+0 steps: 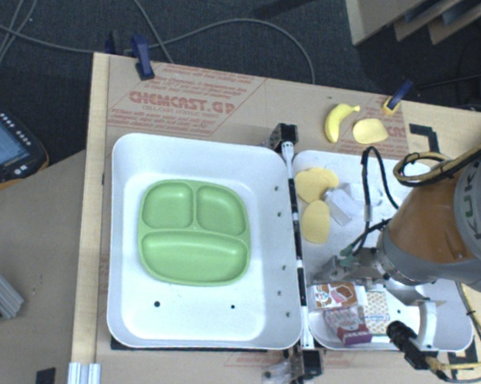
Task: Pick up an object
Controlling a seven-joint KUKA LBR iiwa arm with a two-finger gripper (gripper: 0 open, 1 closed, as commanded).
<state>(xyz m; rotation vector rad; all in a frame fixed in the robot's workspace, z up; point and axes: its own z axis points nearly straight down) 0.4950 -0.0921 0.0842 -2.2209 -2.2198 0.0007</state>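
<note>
Packets [348,309] lie flat in the right bin [459,342], near its front-left corner, long axis running toward the front rim. Your hand [362,264] sits just behind them; its opening you cannot tell.

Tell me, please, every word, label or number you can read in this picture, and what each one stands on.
"CHEMCAST GP": red print on the brown board behind the left bin; the smaller red lines around it are too blurred to read.
"KU": letters on the grey arm; the rest is cut off.
Packet in the right bin: print too small to read.
</note>
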